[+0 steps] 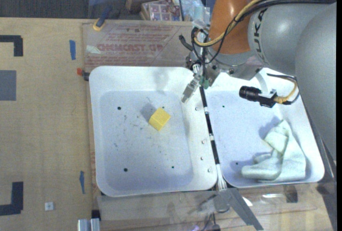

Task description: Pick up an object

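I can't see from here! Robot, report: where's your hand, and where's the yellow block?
Hand over left bin's right rim, nothing between fingers. Yellow block loose in left bin, apart from hand. Path clear. White cloth in right bin.

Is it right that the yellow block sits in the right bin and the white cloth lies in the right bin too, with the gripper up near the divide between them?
Not quite. The camera view shows the yellow block in the left bin, not the right. The rest holds: the white cloth lies in the right bin, and the gripper is up near the divide.
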### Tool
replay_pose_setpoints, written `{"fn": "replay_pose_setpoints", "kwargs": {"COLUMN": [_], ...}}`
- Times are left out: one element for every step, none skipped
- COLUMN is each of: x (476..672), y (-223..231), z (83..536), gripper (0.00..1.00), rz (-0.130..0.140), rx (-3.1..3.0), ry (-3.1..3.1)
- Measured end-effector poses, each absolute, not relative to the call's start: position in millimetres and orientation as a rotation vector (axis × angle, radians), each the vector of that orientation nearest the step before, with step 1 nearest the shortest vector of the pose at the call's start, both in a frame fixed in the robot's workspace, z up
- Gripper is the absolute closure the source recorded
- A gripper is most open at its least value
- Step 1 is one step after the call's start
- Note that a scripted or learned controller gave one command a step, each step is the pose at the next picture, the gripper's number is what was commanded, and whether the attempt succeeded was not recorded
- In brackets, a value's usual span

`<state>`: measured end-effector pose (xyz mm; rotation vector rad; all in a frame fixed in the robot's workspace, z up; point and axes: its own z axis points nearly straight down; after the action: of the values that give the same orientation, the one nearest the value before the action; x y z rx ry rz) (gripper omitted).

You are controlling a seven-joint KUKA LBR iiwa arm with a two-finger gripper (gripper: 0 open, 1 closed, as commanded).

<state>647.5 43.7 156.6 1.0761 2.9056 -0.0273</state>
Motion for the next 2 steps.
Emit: {"fn": "replay_pose_setpoints", "kwargs": {"x": [647.5,647.6], "y": [42.7,42.1], "z": [156.2,156.3], "gripper": [0.00,0.00], "rz": [-0.028,-0.029], "rx": [1.044,1.020], "ry": [2.916,2.925]}}
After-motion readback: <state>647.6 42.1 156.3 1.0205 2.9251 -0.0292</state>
